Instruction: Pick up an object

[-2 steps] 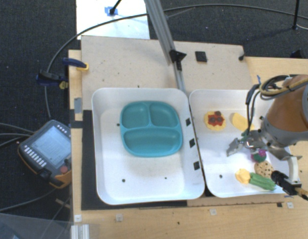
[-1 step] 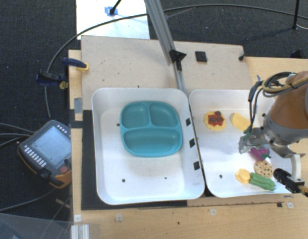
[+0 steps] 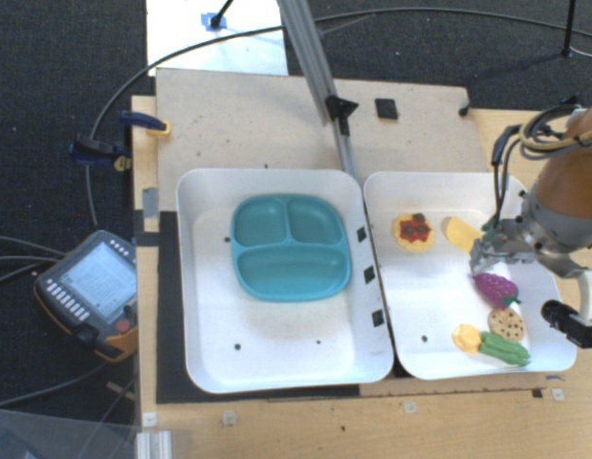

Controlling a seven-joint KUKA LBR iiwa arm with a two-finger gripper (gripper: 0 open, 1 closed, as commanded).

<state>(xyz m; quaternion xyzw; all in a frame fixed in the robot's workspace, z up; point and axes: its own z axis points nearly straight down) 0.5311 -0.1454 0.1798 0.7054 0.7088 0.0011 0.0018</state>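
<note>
The likeliest target is judged to be the purple toy (image 3: 494, 287), which is seen lying in the right bin (image 3: 410, 352), towards its right side, just below the gripper (image 3: 489, 252). The gripper is seen low over the bin floor between the purple toy and a yellow piece (image 3: 460, 231), close to both; nothing can be made out between its fingers, and whether they are spread or closed cannot be told from this slanted view. A miss is judged possible, since the gripper is placed between two objects rather than squarely over either, so that one could be nudged aside instead of being caught. A further risk is posed by the crowding below: a round speckled cookie (image 3: 507, 324) is seen just beside the purple toy's lower end, with a green vegetable (image 3: 506, 350) and a small yellow item (image 3: 467, 337) near it, and any of these could be disturbed by a sideways push. A small pizza-like disc (image 3: 413, 230) is set apart to the left in the same bin. The left bin (image 3: 209, 352) is occupied by a teal divided plate (image 3: 290, 247), well apart from the arm.
</note>
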